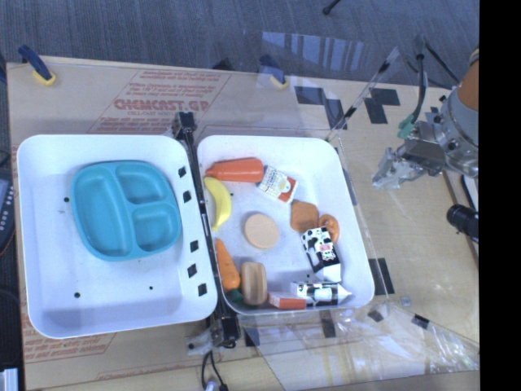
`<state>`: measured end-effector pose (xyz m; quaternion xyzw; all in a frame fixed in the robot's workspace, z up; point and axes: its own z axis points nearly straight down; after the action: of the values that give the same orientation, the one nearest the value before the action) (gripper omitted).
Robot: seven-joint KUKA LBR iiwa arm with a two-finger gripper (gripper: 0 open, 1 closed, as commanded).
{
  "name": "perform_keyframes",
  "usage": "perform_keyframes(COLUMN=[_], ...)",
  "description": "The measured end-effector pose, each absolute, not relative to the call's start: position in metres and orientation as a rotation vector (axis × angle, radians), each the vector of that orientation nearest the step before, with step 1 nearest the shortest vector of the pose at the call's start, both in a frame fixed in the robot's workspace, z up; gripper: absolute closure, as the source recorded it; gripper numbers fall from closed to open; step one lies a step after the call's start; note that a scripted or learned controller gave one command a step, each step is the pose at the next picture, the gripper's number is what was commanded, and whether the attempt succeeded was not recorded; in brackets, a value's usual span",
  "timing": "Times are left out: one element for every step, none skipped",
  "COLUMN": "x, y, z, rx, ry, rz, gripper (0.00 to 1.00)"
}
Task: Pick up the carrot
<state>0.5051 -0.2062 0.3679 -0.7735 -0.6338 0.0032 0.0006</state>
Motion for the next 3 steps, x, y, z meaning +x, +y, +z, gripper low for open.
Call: perform_keyframes(x=[0.476,0.476,0.516], y=[-0.192,-0.192,-0.141], z=[0.360,0.360,0.222], rx=[-2.641,-2.641,-2.541], ry=[-1.688,-1.688,-1.822], rz=[0.015,0.015,0.023], gripper=[1.00,0.00,0.00])
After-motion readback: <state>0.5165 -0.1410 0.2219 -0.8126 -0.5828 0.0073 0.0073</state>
